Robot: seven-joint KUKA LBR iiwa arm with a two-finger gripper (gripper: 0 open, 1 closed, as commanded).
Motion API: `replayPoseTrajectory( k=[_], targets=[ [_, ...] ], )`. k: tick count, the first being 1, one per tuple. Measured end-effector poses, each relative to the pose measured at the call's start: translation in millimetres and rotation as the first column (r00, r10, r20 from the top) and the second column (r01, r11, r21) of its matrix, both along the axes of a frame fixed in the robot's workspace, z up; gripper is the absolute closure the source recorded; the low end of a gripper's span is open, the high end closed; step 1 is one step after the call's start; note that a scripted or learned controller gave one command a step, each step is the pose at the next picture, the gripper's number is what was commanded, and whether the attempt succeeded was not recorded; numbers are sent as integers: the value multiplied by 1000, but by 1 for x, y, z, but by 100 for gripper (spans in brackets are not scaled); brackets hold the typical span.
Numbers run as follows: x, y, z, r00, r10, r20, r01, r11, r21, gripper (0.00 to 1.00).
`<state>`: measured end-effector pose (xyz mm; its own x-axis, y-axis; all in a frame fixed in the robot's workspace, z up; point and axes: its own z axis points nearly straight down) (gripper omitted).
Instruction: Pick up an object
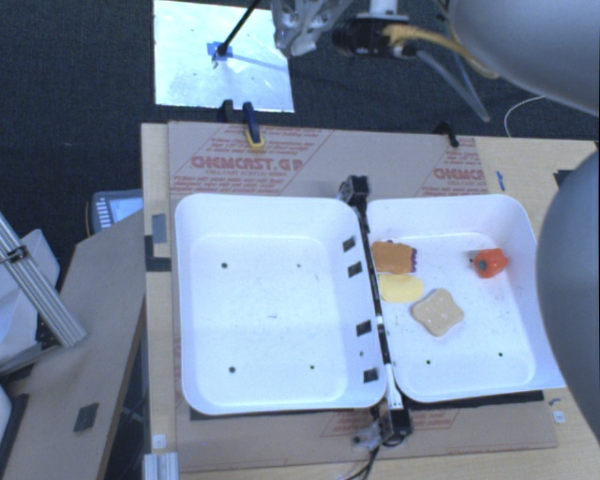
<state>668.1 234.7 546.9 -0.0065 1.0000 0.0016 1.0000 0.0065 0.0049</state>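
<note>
The right bin holds several small toy foods. An orange-brown piece with a purple edge lies by the divider, with a flat yellow piece just below it. A tan toast slice sits near the bin's middle. A red-orange pepper rests toward the right. My gripper hangs high at the top of the view, beyond the bench's far edge and well away from every object. Nothing is seen in it.
The left bin sits beside the right one. A grey arm link covers the right bin's right rim. A shiny sheet lies on the floor at the top left. A yellow clamp grips the far edge.
</note>
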Motion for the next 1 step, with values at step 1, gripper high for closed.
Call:
replayPoseTrajectory(
  k=[1],
  targets=[
    [0, 0, 0, 1000, 1, -1, -1, 1000, 0, 0]
  ],
)
